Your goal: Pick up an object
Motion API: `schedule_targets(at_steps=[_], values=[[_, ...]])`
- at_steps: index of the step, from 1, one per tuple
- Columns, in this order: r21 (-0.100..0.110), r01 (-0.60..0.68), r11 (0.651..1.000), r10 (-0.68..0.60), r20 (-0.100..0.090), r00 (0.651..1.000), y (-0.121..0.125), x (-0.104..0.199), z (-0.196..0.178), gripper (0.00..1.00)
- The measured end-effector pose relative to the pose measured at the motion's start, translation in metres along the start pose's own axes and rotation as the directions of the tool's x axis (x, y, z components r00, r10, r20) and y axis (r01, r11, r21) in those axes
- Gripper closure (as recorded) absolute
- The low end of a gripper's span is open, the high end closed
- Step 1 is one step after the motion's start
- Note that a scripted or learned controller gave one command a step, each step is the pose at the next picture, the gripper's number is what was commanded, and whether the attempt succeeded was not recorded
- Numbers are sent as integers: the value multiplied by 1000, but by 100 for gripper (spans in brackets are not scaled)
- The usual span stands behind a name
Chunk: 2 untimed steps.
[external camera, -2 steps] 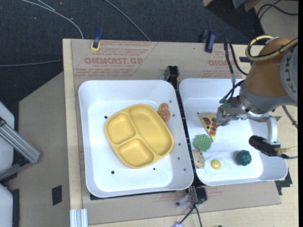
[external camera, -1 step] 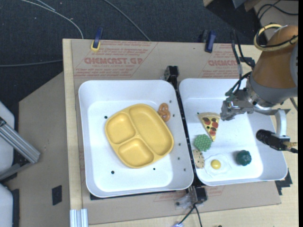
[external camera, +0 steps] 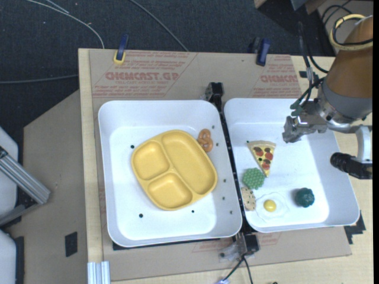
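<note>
Gripper (external camera: 294, 129): I see it over the upper part of the right bin (external camera: 331, 215), hanging from the grey arm (external camera: 349, 93) that comes in from the right. I cannot tell from here whether it is wide or narrow; its tip is a dark blur, and I see nothing held in it.

Pizza slice (external camera: 263, 155): toy wedge, yellow with red dots, lying on the right bin's floor just below and left of the gripper, apart from it.

Green leafy piece (external camera: 254, 178): knobbly, possibly toy lettuce or broccoli; just below the pizza slice, touching or nearly touching its point.

Cracker-like piece (external camera: 249, 200): pale, speckled, against the right bin's left wall, just under the green piece.

Fried egg (external camera: 271, 206): white with yellow yolk, near the bin's front edge, just beside the cracker-like piece.

Dark green round item (external camera: 305, 197): right of the egg, apart from it; I cannot name it more closely.

Left bin (external camera: 112, 158): bears a yellow divided tray (external camera: 173, 169), three compartments, set at a slant.

Pretzel-like brown piece (external camera: 205, 139): on the left bin's floor at the tray's upper right rim, touching or nearly so.

Bench board (external camera: 89, 99): cardboard-coloured, red lettering, both bins side by side on it.
</note>
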<state>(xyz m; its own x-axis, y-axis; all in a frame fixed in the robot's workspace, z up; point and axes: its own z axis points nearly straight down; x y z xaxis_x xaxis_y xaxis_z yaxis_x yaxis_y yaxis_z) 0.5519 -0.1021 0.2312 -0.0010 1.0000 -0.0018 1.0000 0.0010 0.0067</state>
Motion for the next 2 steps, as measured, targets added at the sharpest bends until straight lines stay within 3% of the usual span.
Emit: schedule_targets(at_steps=[2], values=[[8,5,1000,-5,-5,1000,-27,107,-11,100]])
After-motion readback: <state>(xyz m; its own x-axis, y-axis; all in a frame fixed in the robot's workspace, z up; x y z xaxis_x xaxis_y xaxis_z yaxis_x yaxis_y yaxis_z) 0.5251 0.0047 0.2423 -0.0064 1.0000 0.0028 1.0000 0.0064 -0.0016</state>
